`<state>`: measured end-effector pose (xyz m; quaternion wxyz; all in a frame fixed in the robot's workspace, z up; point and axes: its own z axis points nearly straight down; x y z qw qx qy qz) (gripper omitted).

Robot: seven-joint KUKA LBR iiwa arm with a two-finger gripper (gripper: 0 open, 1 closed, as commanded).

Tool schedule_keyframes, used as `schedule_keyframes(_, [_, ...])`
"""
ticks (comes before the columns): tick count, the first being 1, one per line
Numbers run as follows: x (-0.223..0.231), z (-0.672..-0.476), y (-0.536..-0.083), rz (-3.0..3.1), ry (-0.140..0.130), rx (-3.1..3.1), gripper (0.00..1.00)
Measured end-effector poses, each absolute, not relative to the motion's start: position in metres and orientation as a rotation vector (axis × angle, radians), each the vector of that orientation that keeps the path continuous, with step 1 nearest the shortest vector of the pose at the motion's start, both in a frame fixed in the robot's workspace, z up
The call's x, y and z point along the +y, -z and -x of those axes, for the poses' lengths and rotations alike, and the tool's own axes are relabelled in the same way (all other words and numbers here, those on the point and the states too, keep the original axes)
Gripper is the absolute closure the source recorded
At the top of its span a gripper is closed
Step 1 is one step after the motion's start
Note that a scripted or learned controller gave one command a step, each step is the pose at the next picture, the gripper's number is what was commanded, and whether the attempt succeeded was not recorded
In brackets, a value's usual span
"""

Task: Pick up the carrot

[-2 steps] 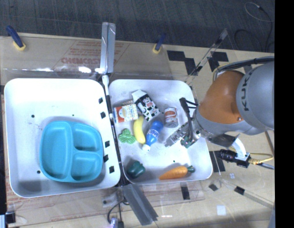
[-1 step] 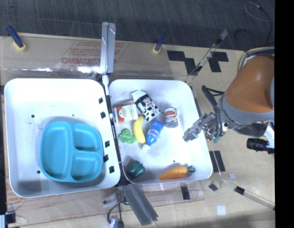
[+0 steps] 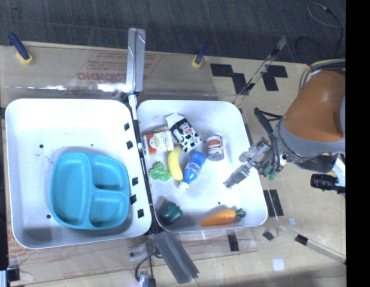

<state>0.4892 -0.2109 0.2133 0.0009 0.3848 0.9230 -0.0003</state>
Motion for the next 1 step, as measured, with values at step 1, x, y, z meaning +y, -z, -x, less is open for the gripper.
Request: schedule_keyframes(1, [-0.2098, -0.4783, -0.0928, -0.747, 0.001, 3.048, 0.0])
